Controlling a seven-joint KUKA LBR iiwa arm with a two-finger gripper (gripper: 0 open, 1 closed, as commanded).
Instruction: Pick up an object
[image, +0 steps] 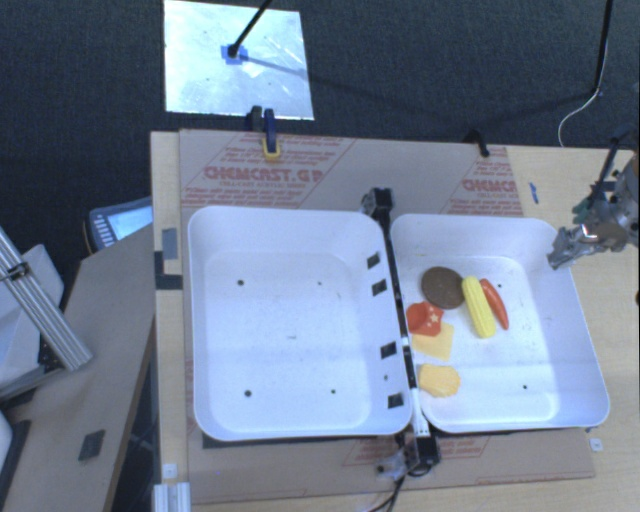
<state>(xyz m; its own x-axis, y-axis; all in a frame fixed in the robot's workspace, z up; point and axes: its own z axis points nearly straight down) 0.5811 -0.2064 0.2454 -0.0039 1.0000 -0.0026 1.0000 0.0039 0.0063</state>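
Observation:
The right bin (570, 340) holds several toy foods near its left side. A brown round disc (442, 287) lies by a yellow corn cob (478, 306) and a red pepper (496, 303). Below them sit a red piece (425, 318), a flat yellow slice (435, 343) and a yellow-orange lump (439, 380). My gripper (572, 243) hangs over the right bin's upper right rim, well apart from all the foods. Nothing shows in its grasp.
The left bin (200, 300) stands beside the right one, with a black clip strip (390, 320) between them. A shiny metal sheet (238, 58) lies beyond the bench, a yellow clamp (270, 135) at the board's far edge, and a cable (590, 80) hangs at upper right.

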